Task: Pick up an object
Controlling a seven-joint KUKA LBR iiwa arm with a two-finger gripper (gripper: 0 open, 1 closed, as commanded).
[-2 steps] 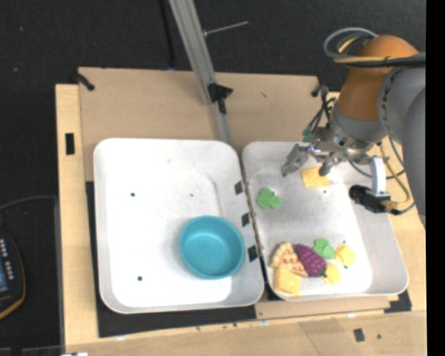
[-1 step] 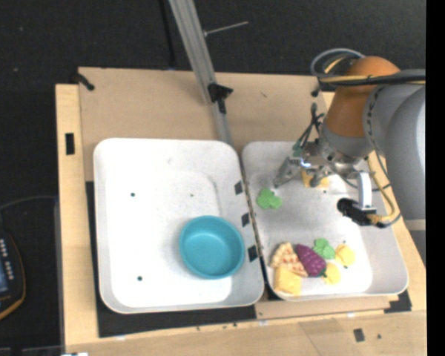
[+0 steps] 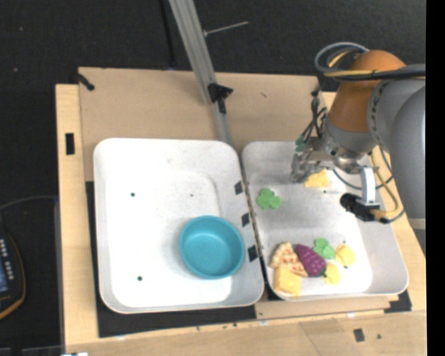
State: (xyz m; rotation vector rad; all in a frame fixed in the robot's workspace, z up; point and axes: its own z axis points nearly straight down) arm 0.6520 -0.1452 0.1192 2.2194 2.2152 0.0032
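My gripper (image 3: 308,170) hangs over the back of the right bin (image 3: 378,254), its tip low above a small yellow piece (image 3: 318,179) that lies just to its right. A green toy piece (image 3: 268,199) rests on the bin floor to the left of the gripper. At the bin's front lie a waffle-like yellow piece (image 3: 284,256), a purple grape bunch (image 3: 310,259), a yellow block (image 3: 287,281), a small green piece (image 3: 324,247) and a yellow piece (image 3: 344,256). Nothing shows between the fingers.
A blue bowl (image 3: 211,246) sits at the front right of the left bin (image 3: 133,176). A grey metal pole (image 3: 196,50) rises behind the bins. Cables and a black connector (image 3: 360,205) hang beside the wrist.
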